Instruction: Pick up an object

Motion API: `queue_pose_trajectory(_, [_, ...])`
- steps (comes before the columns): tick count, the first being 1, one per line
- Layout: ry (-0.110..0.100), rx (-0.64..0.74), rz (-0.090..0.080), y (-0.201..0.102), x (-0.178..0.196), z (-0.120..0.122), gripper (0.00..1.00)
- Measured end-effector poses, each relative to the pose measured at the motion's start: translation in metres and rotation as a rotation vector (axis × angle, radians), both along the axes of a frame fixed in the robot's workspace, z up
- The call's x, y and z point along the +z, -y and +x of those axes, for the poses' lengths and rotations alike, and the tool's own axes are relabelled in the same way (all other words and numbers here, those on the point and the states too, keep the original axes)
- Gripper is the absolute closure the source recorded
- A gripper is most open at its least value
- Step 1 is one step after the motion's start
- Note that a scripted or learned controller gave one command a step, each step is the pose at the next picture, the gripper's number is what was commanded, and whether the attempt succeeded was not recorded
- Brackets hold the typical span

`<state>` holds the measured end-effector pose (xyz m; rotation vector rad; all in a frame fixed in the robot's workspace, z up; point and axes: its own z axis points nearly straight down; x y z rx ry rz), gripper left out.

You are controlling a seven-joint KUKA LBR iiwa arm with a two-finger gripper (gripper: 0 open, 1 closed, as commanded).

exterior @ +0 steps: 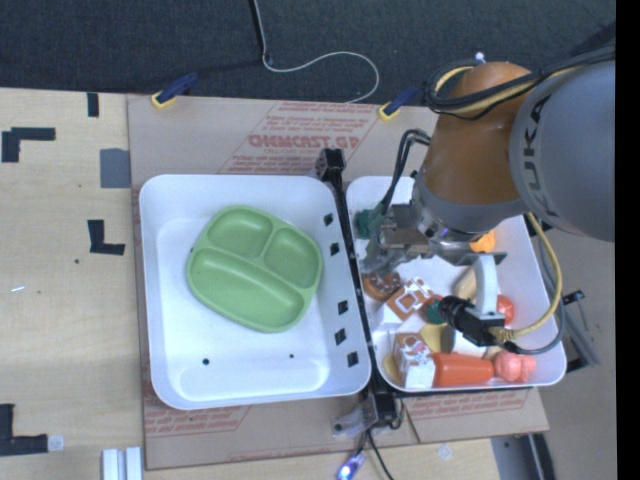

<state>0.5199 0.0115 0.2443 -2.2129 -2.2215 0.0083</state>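
Note:
The arm reaches in from the right and hangs over the right bin. My gripper points down at that bin's left side, close to the wall between the two bins. Just below it lie a round brown item and an orange-and-white patterned packet. An orange bottle with a pink cap lies along the front wall, and a small red-and-white box sits to its left. A white tube stands further right. The arm's body hides the back of this bin.
The left bin holds a green divided plate, a little back of its middle. A dark green item and a red-orange piece sit among the clutter. Clips line the wall between the bins.

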Motion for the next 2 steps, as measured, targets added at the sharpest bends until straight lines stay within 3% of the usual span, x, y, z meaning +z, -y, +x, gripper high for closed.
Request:
queue_pose_trajectory(1, [0.011,0.001,0.000,-0.022,0.126,-0.037,1.00])
queue_pose_trajectory(2, [0.008,0.000,0.000,-0.070,0.160,-0.036,1.00])
